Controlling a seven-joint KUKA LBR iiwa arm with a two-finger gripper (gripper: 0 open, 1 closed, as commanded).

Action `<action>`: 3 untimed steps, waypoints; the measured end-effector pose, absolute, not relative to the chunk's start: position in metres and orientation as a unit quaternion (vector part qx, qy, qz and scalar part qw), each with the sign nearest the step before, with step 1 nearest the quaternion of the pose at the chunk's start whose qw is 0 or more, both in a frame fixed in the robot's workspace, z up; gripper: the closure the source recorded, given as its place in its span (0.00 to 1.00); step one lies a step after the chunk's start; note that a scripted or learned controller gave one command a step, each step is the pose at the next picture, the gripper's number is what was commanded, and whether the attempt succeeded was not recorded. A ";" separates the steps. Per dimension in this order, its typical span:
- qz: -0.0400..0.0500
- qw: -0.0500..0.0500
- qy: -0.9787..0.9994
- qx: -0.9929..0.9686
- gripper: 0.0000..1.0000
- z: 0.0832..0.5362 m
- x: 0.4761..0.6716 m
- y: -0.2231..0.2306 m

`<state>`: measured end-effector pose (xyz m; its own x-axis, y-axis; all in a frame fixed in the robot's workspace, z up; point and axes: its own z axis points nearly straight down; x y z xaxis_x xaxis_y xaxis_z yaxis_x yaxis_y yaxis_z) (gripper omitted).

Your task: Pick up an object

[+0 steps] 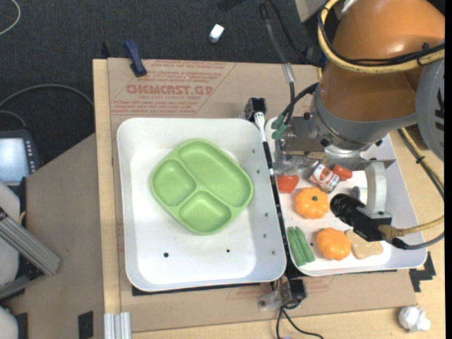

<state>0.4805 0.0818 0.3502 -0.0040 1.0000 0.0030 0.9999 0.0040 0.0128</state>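
plate (pixel 202 186): light green | bins (pixel 141 210): white | pumpkins (pixel 311 203): orange | bean pod (pixel 300 245): green | can (pixel 325 177): red-and-white label | desk (pixel 169 90): tan cardboard, red print

One fixed overhead camera, slanted down on both bins (pixel 134 210)

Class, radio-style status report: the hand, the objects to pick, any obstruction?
Hand low over right bin, grip unclear. Pumpkins, tomato, beans loose there. Arm covers bin's back.

Two bins (pixel 141 260), one plate (pixel 201 186), two pumpkins (pixel 311 203).
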 end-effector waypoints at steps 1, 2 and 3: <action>-0.003 -0.002 0.705 0.709 1.00 0.296 0.479 0.047; 0.007 0.007 0.706 0.708 1.00 0.448 0.481 0.013; -0.003 -0.002 0.707 0.707 1.00 0.356 0.546 0.032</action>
